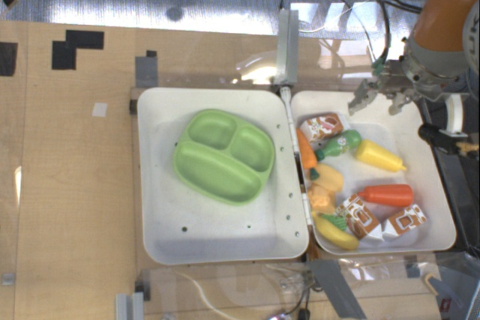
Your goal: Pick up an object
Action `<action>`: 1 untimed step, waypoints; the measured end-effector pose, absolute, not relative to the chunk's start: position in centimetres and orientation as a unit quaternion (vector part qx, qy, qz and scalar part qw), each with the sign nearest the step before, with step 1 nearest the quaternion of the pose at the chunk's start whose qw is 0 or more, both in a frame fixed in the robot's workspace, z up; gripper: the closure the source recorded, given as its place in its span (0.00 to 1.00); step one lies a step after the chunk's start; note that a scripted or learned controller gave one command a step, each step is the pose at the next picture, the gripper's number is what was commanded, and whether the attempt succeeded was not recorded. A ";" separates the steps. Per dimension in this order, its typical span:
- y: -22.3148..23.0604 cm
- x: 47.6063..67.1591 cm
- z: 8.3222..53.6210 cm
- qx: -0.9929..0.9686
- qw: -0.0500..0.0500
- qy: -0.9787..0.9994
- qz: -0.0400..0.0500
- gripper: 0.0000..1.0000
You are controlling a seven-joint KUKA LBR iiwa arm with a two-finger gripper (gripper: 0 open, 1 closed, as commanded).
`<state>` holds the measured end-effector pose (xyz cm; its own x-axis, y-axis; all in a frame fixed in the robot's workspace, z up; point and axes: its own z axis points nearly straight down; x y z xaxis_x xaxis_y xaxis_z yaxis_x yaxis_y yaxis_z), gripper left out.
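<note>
Hovering over the far edge of the right bin (pixel 442 236), the claw (pixel 384 95) hangs with fingers spread and nothing between them, so the pick is only at its approach. Next it must descend onto one toy, perhaps the yellow pepper (pixel 379 156) nearby.

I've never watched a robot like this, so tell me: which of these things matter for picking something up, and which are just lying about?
Part of the job:
two-finger gripper on the grey arm
orange plastic carrot
yellow toy corn cob
yellow plastic banana
small printed cartons
right white bin holding them

Just lying about:
green divided plastic plate
left white bin
wooden bench
</note>
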<state>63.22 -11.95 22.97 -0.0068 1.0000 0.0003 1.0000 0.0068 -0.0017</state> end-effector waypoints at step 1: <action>-10.9 66.6 10.6 -0.711 -0.001 -0.703 -0.001 0.00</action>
